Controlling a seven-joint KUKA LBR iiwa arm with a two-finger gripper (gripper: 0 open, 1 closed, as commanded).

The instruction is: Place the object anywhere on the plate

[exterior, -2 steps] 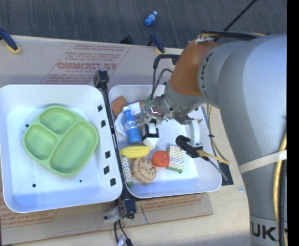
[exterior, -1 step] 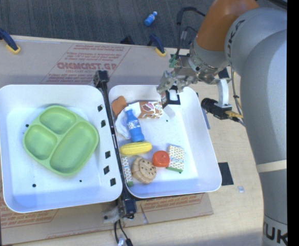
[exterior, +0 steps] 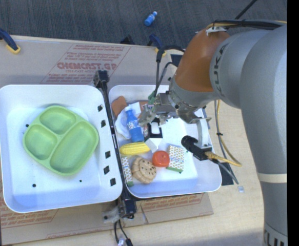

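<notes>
The bench (exterior: 241,132) carries printed cardboard (exterior: 82,60) under two white bins. The left bin (exterior: 16,188) holds the green plate (exterior: 61,140). Right of the plate, the other bin (exterior: 205,181) holds corn (exterior: 134,148), a cookie (exterior: 143,170), a tomato (exterior: 161,159) and a blue bottle (exterior: 134,126). The gripper (exterior: 150,118) hangs over that bottle; whether it grips anything cannot be told. Dark carpet (exterior: 87,9) lies beyond.

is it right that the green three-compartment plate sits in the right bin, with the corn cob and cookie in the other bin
Not quite: the camera view shows the green three-compartment plastic plate in the left white bin, not the right one. The yellow corn cob and the round brown cookie do lie in the other bin, the right white bin.
</notes>
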